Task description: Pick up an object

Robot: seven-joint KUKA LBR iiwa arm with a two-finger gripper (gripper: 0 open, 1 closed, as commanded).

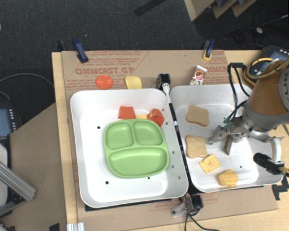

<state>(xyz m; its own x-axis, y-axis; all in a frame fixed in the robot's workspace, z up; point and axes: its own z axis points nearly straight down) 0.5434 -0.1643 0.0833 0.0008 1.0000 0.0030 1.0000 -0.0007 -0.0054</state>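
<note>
Fingers (228, 146) of the gripper (224, 141) are seen spread apart with nothing gripped between them, hung low over the right bin (212, 90); one dark finger is pointed down beside the toast-like pieces. Dark carpet (31, 31) is seen around the bench, with cables lying on it at the left; a brown board (69, 140) printed in red lettering is laid beneath both bins and held by blue clamps (79, 50) at the far edge. Within the left bin (90, 187) a green divided plate (135, 148) is set, with two red blocks (127, 112) touching its far rim. In the right bin a tan bread slice (197, 115) is placed far from the camera; a paler slice (195, 146) is laid just left of the gripper; a yellow cheese wedge (210, 163) and a yellow chunk (228, 178) are found nearer the front rim.
</note>
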